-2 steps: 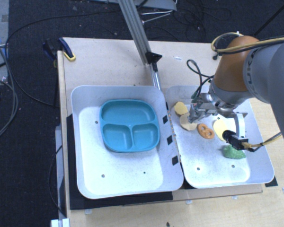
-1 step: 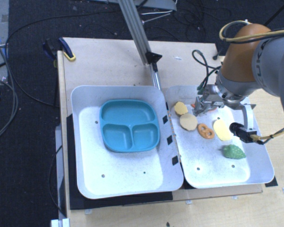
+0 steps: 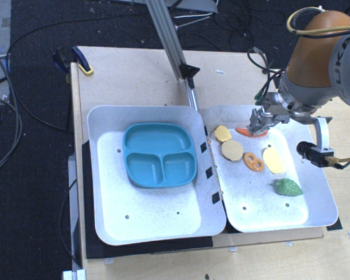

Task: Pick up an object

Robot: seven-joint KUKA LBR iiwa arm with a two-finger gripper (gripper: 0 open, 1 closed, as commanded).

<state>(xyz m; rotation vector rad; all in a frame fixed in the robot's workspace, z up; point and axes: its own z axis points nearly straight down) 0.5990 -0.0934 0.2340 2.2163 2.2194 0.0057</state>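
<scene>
Camera view puts my pincer (image 3: 260, 123) low over the right bin (image 3: 315, 214), its grip unreadable to me, with the orange-red carrot piece (image 3: 252, 133) just beneath it toward seven o'clock, long axis running three to nine.

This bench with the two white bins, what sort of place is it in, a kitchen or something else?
Probably a robotics lab, not a kitchen. A robot arm reaches over the right bin, which holds toy food such as a pretzel. Loose cables trail over the dark floor around the bench.
</scene>
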